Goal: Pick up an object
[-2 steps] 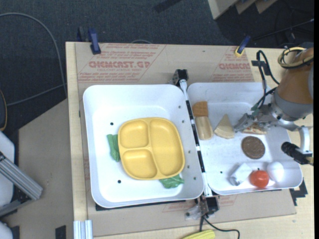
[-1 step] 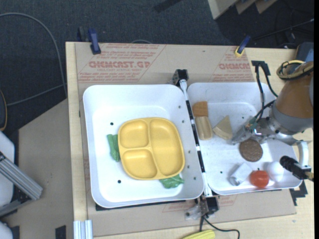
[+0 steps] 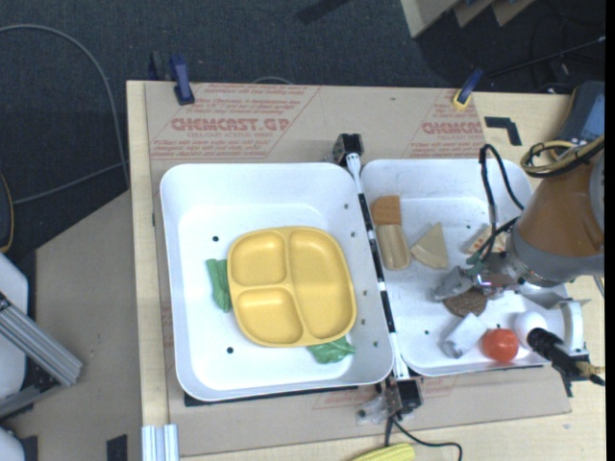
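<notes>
The tool [image 3: 471,284] sat low in the right bin [image 3: 423,179], right over a dark brown piece [image 3: 468,303]; its grip could not be told. Crowded by the red ball [image 3: 499,344] and tan wedge [image 3: 431,248], it risked nudging neighbours and coming up empty.

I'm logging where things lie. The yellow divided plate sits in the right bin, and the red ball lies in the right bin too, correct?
Not quite: the yellow divided plate sits in the left bin, as the camera view shows. The red ball does lie in the right bin.
</notes>
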`<state>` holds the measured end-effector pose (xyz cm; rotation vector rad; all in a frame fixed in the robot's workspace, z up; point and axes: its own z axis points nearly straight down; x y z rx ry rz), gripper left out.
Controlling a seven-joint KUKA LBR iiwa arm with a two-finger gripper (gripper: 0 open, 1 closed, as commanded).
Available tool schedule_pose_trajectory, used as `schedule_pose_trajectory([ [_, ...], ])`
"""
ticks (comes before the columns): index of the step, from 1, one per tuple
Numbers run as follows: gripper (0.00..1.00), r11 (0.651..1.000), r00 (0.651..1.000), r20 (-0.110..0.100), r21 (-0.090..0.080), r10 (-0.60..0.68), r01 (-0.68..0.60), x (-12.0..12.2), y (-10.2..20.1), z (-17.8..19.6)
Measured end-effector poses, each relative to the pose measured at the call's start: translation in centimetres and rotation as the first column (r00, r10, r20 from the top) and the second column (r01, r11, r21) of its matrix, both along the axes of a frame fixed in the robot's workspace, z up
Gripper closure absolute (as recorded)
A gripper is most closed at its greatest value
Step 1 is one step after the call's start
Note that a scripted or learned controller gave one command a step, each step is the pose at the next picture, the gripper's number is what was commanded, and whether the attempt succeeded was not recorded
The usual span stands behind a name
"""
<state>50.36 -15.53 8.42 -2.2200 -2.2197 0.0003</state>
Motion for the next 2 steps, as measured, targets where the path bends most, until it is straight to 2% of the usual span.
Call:
schedule_pose_trajectory([
  [1,1.00,1.000,1.000,0.003,-0.001,-0.001,0.001,0.1,0.0,1.0],
  [2,1.00,1.000,1.000,0.003,-0.001,0.002,-0.002,0.8,8.9,10.1],
])
